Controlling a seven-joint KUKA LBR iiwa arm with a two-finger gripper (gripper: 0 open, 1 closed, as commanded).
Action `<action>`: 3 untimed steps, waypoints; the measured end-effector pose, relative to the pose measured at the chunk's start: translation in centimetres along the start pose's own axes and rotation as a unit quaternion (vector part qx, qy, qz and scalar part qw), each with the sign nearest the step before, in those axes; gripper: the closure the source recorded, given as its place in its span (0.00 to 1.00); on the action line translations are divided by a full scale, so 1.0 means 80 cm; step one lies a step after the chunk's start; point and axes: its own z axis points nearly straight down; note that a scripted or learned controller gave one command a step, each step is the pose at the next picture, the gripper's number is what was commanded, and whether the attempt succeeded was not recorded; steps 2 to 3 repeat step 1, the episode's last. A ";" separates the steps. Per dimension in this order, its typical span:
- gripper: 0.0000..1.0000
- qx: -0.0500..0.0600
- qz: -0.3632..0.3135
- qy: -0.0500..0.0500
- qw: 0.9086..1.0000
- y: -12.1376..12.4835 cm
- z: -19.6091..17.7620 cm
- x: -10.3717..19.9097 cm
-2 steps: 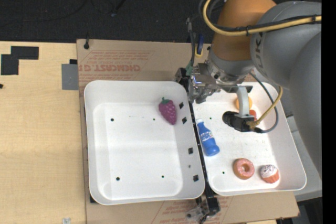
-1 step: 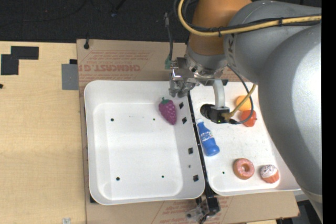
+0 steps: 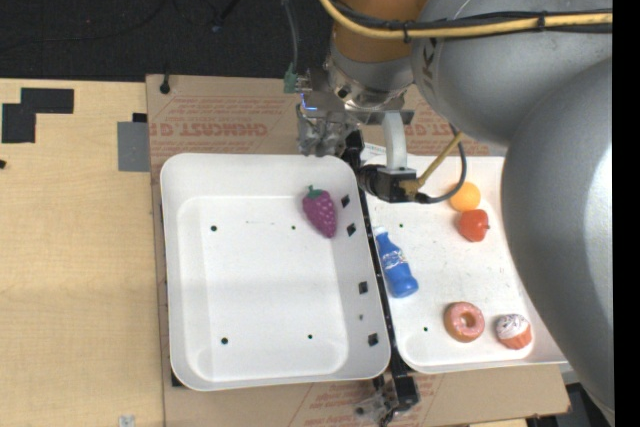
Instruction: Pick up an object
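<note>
Seen from above, a wooden worktop (image 3: pixel 70 245) carries two shallow white bins side by side. The left bin (image 3: pixel 190 315) holds a purple toy bunch of grapes (image 3: pixel 320 211) near its upper right corner. The right bin (image 3: pixel 440 355) holds a blue bottle (image 3: pixel 395 267) beside the shared wall, an orange fruit (image 3: pixel 465 196) touching a red fruit (image 3: pixel 474 225), and near the lower edge a pink doughnut (image 3: pixel 464 321) next to a frosted cupcake (image 3: pixel 514 330). A grey arm (image 3: pixel 540 115) with an orange band reaches in from the right. Its tool (image 3: pixel 322 137) hangs above the upper rim of the left bin, just above the grapes. I cannot tell the tool's state; nothing shows in its grip.
</note>
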 end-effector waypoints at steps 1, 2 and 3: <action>1.00 0.006 0.005 -0.002 1.000 -0.046 0.021 -0.077; 1.00 0.006 0.005 -0.002 1.000 -0.046 0.021 -0.077; 1.00 0.006 0.005 -0.002 1.000 -0.046 0.021 -0.077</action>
